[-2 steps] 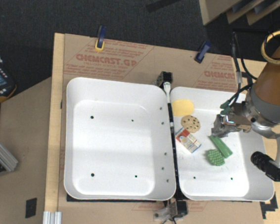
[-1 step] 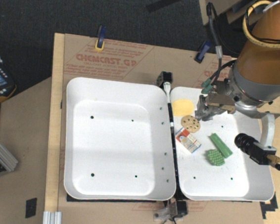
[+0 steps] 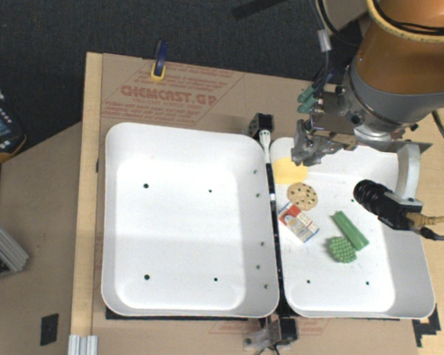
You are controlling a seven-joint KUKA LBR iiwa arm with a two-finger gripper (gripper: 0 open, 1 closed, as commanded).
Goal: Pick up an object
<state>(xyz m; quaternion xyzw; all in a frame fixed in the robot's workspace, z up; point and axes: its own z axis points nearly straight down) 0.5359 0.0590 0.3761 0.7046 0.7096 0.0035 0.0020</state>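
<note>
Tool (image 3: 301, 159): over the yellow block (image 3: 286, 172), at 11 o'clock in the right bin (image 3: 399, 298); its opening cannot be told.
Advice: centre over the block, descend straight, avoid the bin wall.

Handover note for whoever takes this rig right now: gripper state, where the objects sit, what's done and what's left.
Gripper: low over the far left corner of the right bin, right at the yellow piece; a grasp can't be confirmed.
Objects, all in the right bin: yellow piece at the far left, round cracker just nearer, red-and-white packet beside the divider, green brush mid-bin.
Left bin holds no objects.
Done: arm positioned over the yellow piece.
Left: secure and lift one object.
</note>
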